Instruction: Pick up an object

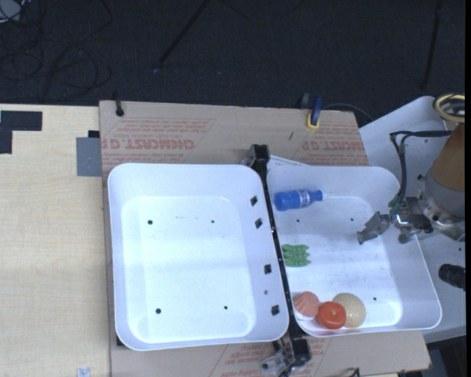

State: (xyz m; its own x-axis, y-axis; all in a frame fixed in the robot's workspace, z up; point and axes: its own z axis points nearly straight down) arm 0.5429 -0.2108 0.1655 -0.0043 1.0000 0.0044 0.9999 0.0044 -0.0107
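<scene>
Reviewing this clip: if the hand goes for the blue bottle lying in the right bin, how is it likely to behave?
The blue bottle lies on its side on the right bin floor, so a nudge across its length would probably roll it. Its smooth rounded body may slip between closing fingers. It looks small and plastic, so likely light and rigid. The hand sits to its right, apart from it.

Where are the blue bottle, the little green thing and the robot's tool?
Blue bottle [297,199]: camera view, middle of its body.
Green thing [295,255]: camera view, its centre.
Tool [371,230]: camera view, at its fingertips.
</scene>
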